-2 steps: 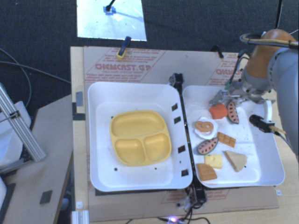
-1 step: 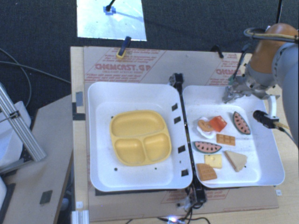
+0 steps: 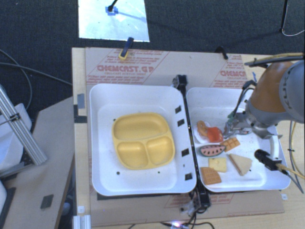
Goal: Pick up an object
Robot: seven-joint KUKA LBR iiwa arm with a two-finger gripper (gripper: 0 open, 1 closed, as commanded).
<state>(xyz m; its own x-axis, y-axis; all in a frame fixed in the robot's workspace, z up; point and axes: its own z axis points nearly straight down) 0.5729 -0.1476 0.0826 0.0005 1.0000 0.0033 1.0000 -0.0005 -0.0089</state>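
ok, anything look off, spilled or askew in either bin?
Nothing stands out. The yellow tray sits flat in the left bin, slightly rotated. The toy food pieces lie loosely clustered inside the right bin, none spilled, with the gripper just above them.

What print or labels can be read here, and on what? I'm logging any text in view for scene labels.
"CHEMCAST GP": red print on the protective sheet behind the left bin; the last letters are uncertain.
"CHEMC...": the same red print on the sheet behind the right bin, partly cut off by the arm.
The smaller red lines beneath each are too blurred to read.
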